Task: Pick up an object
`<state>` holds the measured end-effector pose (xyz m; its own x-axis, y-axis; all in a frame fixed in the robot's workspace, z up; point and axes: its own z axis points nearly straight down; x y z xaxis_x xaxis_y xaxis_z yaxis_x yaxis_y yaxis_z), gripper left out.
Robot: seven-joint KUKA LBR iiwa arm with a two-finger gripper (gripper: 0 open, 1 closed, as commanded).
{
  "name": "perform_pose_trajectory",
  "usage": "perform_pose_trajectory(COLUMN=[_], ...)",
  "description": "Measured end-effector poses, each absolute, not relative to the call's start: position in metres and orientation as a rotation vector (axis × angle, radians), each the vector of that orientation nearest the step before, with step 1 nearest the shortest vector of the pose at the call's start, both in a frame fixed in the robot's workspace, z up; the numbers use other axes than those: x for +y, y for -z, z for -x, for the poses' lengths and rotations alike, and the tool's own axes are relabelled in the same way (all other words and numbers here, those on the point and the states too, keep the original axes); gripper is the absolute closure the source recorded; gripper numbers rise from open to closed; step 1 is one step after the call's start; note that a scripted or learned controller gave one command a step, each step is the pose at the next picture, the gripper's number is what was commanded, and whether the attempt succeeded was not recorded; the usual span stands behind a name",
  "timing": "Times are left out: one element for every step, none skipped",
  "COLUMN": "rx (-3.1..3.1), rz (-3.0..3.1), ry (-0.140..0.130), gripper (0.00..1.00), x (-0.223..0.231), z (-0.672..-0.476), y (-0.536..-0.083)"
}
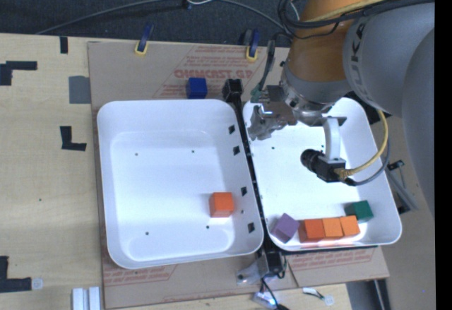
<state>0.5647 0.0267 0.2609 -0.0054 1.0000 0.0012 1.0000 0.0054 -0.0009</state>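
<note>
Smooth white bins (169, 121), matte blocks (222, 204)

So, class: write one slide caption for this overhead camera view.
Grey arm's gripper hovers over right bin; orange cube sits in left bin.

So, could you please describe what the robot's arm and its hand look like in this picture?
The arm is smooth light grey with a rounded orange band above the wrist. Dark cables loop over that band, and a yellowish cable curves down its side. The hand is bare metal with small dark fittings, beside a white bracket bearing a black cylindrical part.
</note>
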Motion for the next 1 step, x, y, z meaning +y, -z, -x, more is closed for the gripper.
perform_pose_trajectory(rx=[-2.226], rz=[2.215], ry=[0.000], gripper=[1.00], x=[0.0788], z=[-0.5812], y=[-0.2594])
